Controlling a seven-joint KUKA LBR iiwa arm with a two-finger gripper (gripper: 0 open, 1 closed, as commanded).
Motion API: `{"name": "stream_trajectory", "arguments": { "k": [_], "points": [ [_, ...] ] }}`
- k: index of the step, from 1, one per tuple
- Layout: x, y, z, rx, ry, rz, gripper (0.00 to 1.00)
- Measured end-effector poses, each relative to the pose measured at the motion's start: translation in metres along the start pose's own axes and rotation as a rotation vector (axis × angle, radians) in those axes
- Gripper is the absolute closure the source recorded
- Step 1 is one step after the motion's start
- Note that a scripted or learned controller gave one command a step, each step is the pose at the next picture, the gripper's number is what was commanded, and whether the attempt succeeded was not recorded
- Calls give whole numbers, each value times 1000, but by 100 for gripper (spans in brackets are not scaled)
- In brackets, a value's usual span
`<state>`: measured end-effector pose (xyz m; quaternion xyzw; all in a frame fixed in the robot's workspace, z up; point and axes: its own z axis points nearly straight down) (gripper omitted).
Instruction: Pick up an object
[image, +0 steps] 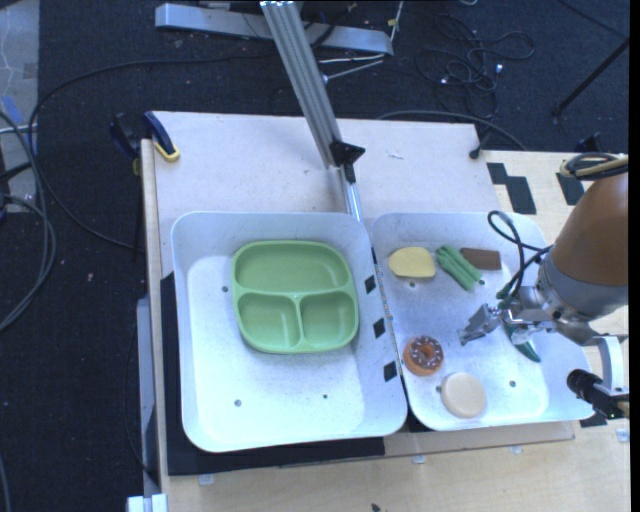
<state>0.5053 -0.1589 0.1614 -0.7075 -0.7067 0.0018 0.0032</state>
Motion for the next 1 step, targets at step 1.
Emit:
{"name": "stream_trajectory", "arguments": {
  "k": [1],
  "points": [
    [5,-4,45,-2,0,0,0]
  ]
}}
